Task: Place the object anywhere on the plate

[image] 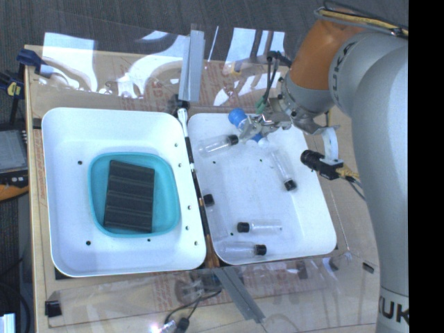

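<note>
A dark ribbed block [129, 195] lies on the blue plate [166, 207] in the middle of the left bin [62, 137]. The gripper [258, 125] sits at the right bin's [312, 220] far edge among clear tubes [216, 144]; whether it is spread or pinched, I cannot tell. White letters "KU" mark the arm [394, 313].

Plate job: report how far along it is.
Done: a dark ribbed block already lies on the teal plate in the left bin. In hand: the gripper is at the right bin's far edge, beside a blue-capped item; a grasp can't be confirmed. Left: several clear tubes remain in the right bin.
</note>
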